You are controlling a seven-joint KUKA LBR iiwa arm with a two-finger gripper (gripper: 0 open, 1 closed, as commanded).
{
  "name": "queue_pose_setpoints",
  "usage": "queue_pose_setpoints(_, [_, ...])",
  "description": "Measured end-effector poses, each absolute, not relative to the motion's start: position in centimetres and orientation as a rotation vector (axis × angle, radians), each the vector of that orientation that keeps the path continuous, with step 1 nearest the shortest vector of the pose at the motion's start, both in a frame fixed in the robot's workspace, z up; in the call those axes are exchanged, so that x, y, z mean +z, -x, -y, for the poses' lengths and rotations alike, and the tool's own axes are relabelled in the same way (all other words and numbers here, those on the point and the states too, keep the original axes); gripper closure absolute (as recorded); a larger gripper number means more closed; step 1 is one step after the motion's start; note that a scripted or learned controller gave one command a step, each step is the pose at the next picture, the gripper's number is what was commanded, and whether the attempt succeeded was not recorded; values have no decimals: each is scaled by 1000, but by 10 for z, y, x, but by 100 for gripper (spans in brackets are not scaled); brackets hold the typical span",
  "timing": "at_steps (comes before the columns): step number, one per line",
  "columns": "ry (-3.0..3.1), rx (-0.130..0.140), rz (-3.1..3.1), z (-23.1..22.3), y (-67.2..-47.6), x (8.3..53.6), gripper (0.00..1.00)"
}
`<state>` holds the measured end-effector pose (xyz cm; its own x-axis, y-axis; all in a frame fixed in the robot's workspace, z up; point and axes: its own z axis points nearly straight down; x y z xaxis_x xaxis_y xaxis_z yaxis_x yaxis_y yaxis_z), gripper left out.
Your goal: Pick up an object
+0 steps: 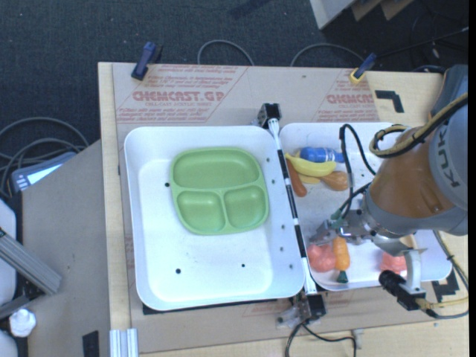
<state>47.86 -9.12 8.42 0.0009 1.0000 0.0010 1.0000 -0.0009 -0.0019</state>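
the gripper [335,233] sits low in the right bin [357,280], right over a carrot [341,254] and a pink toy [321,256]; can't tell its state. banana [314,166] lies farther back. green divided plate [220,190] sits in the left bin [149,222].

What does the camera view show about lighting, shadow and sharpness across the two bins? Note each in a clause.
Camera view: light is even and soft, with no hard glare on the left bin; the green tray casts almost no shadow; the arm darkens part of the right bin; small items beside the gripper look slightly soft and hard to identify.
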Motion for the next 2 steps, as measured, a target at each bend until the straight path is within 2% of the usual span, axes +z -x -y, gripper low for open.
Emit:
queue_pose_setpoints(1, [2223, 0, 2219, 91, -479, 94, 100])
queue_pose_setpoints(2, [2221, -1, 2222, 29, -514, 185, 100])
